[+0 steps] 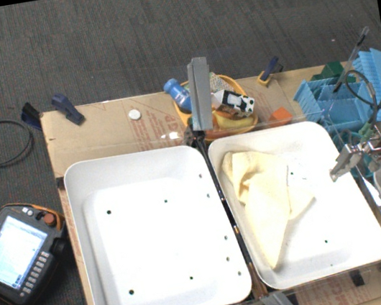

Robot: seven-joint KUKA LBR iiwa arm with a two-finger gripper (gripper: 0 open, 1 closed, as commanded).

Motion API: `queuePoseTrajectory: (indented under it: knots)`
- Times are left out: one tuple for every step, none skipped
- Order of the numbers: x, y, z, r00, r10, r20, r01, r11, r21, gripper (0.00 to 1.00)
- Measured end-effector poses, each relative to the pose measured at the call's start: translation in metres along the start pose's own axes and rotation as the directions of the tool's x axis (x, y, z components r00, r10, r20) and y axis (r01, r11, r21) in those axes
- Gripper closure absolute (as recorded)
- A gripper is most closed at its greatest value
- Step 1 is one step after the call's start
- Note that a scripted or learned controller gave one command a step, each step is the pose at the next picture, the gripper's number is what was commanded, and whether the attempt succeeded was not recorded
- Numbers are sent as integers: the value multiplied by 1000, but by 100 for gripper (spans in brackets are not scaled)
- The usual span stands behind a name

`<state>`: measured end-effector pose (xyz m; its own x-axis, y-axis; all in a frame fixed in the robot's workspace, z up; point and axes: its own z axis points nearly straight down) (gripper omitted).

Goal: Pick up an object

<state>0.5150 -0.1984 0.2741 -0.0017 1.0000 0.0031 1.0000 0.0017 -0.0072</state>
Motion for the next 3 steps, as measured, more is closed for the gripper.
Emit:
queuePoseTrajectory:
  knots:
    - [55, 55, 113, 994, -107, 0, 107, 994, 1, 0]
    - [22, 42, 188, 944, -331, 0, 331, 944, -1, 0]
    - [80, 117, 167, 914, -405, 3, 405, 914, -3, 0]
